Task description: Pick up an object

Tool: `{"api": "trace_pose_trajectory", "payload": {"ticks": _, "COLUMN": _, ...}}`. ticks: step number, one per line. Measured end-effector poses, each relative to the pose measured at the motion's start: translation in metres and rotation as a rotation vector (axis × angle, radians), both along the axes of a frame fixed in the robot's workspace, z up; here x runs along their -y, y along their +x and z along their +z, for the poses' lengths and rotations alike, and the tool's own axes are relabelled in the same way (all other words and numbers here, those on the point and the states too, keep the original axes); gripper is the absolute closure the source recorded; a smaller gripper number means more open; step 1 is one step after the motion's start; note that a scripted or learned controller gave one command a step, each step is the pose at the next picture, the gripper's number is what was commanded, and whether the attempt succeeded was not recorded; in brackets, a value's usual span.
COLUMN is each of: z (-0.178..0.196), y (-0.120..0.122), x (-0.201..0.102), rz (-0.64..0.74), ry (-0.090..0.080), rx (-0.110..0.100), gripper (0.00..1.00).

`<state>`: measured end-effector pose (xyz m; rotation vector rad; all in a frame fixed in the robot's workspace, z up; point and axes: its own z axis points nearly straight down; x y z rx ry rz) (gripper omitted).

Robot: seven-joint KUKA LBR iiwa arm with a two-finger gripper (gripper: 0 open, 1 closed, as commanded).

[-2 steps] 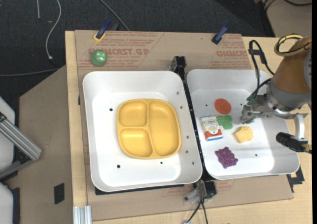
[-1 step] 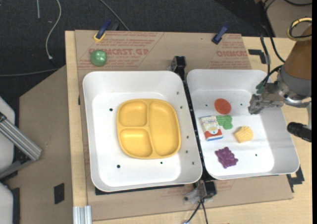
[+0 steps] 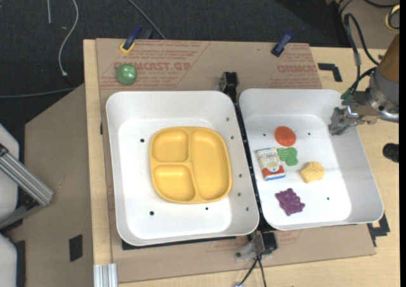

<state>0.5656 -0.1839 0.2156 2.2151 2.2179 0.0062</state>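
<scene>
Progress: judging from the layout, nothing is picked yet; every item lies loose in the right bin [image 3: 368,178], so the whole grasp, meaning approach, close and lift, is left to do.
Candidates: tomato [image 3: 285,135], green piece [image 3: 289,156], carton [image 3: 270,164], cheese [image 3: 312,171] and grapes [image 3: 290,201] sit clustered in the middle of that bin, right of the frame's centre.
Spacing: the tomato, green piece and carton lie close together, perhaps touching; the cheese is just right of them, and the grapes lie apart below.
Left bin [image 3: 127,120]: holds a yellow divided plate [image 3: 190,165], centre left of the frame.
Outside the bins: a green ball [image 3: 126,74] rests on the board at upper left.
Arm [image 3: 390,82]: enters at the right edge, upper half of the frame, wrist low over the right bin's upper right corner.
Gripper [image 3: 339,120]: at that bin's upper right rim, well apart from the items; nothing is seen between its tips.
Tool state: too small and blurred here; I cannot tell whether it is wide or narrow.
Next need: likely a move left and down toward the cluster.
</scene>
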Motion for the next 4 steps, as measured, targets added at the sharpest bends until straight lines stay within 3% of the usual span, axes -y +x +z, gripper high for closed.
{"api": "trace_pose_trajectory", "payload": {"ticks": 2, "z": 0.002, "y": 0.018, "x": -0.106, "rz": 0.004, "ry": 0.005, "rx": -0.010, "gripper": 1.00}}
{"api": "trace_pose_trajectory", "payload": {"ticks": 4, "z": 0.019, "y": 0.038, "x": -0.227, "rz": 0.006, "ry": 0.004, "rx": -0.005, "gripper": 1.00}}
